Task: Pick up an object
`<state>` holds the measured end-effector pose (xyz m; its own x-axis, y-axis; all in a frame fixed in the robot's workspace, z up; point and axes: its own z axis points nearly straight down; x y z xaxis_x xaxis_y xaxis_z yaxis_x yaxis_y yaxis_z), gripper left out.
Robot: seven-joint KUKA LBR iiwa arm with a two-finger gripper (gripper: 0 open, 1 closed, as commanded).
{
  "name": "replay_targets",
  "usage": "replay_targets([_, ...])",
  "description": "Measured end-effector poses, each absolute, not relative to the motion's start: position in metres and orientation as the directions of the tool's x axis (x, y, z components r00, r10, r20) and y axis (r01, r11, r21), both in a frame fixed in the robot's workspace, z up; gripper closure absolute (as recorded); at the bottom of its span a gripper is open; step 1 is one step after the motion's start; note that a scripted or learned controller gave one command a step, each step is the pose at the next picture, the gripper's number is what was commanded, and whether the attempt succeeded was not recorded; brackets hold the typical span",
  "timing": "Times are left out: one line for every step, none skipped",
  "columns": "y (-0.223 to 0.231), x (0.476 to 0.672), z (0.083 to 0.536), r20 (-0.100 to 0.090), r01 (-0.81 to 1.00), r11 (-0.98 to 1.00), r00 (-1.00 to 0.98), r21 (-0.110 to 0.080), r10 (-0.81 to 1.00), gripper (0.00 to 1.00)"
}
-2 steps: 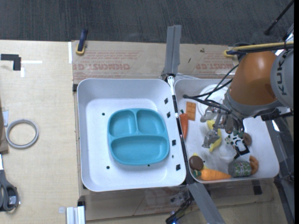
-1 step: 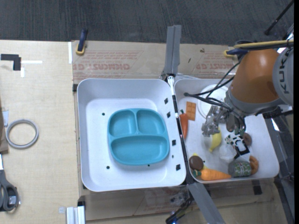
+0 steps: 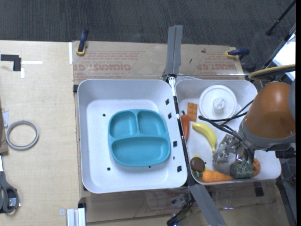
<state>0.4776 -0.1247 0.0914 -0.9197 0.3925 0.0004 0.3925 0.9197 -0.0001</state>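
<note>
My gripper (image 3: 226,150) hangs low over the right bin (image 3: 191,89), below the arm's orange band (image 3: 273,111). Its metal fingers point down-left, right beside the lower end of a yellow banana (image 3: 205,133). Just under it along the bin's front edge lie a carrot (image 3: 214,175) and a dark green object (image 3: 242,170). A brown round item (image 3: 197,164) sits at the front left of that bin. A white lid-like dish (image 3: 217,102) rests at the back, with an orange waffle-like piece (image 3: 192,111) and a red-orange stick (image 3: 185,126) along the left wall.
The left bin (image 3: 94,126) holds a teal divided plate (image 3: 139,137). A metal divider (image 3: 174,51) runs between the bins. On the bench at left lie a roll of tape (image 3: 20,134) and scissors (image 3: 8,197). Black cables cross the right bin.
</note>
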Motion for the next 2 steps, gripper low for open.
replay_targets([-0.125, 0.479, 0.092, -0.003, 0.393, 0.920, -0.920, 0.001, 0.393, 0.00])
replay_targets([-0.097, 0.502, 0.091, -0.001, 0.413, 0.911, -0.911, 0.000, 0.413, 0.00])
